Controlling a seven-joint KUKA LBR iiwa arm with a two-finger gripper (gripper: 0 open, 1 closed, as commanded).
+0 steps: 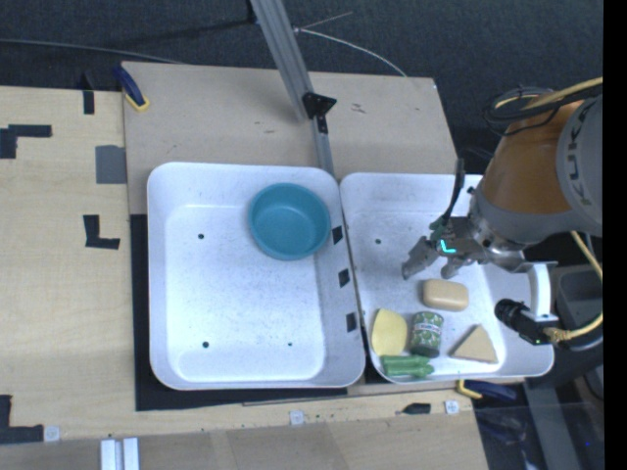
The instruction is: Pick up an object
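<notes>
My gripper (433, 260) hangs over the right bin (387, 228), its dark fingers spread open with nothing between them. Just below and right of it lies a tan soap-like block (446, 295). Along the bin's front edge sit a yellow piece (389, 332), a small green can (427, 332), a green stick-shaped item (407, 365) and a tan wedge (474, 345). A blue bowl (288, 220) rests in the back right corner of the left bin (186, 292).
A metal pole (284, 47) slants down from the top to the gap between the bins. The arm's orange and grey body (539, 179) covers the right bin's far right side. Cables run at the right edge.
</notes>
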